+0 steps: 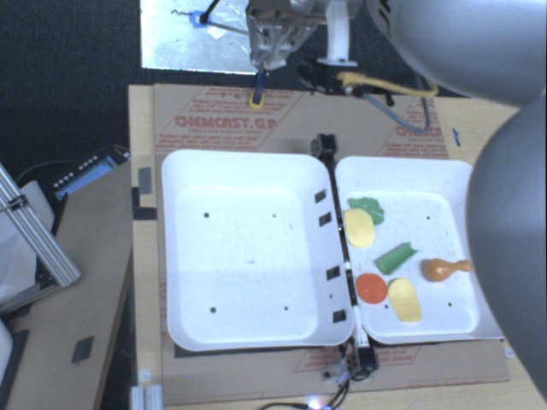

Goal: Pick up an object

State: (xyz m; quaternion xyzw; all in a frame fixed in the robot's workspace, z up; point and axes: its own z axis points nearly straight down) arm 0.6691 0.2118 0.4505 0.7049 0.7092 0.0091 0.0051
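Claw point(272, 54) raised high beyond far edge of bins, clear of workspace; likely parked so camera sees contents. Finger state: cannot tell. Nothing visibly held. Candidate objects well below claw and to its right, in right bin point(457, 178): green leaf point(366, 206), yellow piece point(359, 228), green block point(395, 257), orange piece point(444, 269), red disc point(371, 288). Arm point(461, 24) arches over from right, wrist pointing down.

Pincer point(272, 54) hangs above the tabletop point(222, 118) beyond both bins; right bin point(444, 178) holds six small toys
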